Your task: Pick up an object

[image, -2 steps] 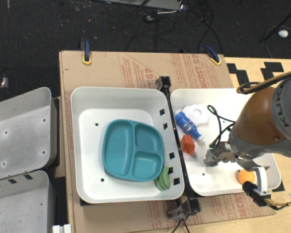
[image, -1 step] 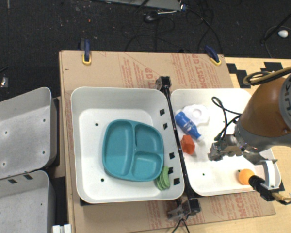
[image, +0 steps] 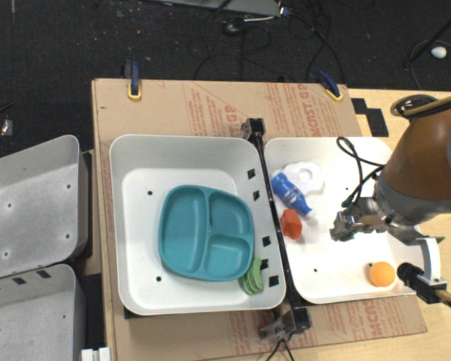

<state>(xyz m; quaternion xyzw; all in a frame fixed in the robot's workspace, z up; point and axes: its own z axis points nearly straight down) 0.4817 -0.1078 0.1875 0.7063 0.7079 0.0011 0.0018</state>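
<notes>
The right bin (image: 327, 280) holds a blue bottle-shaped toy (image: 291, 193) lying on a white ring-shaped piece (image: 307, 175), a small red-orange block (image: 291, 223) near its left wall, and an orange ball (image: 381, 274) near its front right corner. My gripper (image: 347, 226) hangs over the middle of this bin, right of the red block and up-left of the ball. I see nothing between its fingers.
The left bin (image: 135, 277) holds a teal divided plate (image: 206, 232) and a green item (image: 251, 278) at the plate's lower right edge. A black divider (image: 267, 201) runs between the bins. The arm's orange band (image: 428, 156) looms over the right bin's right side.
</notes>
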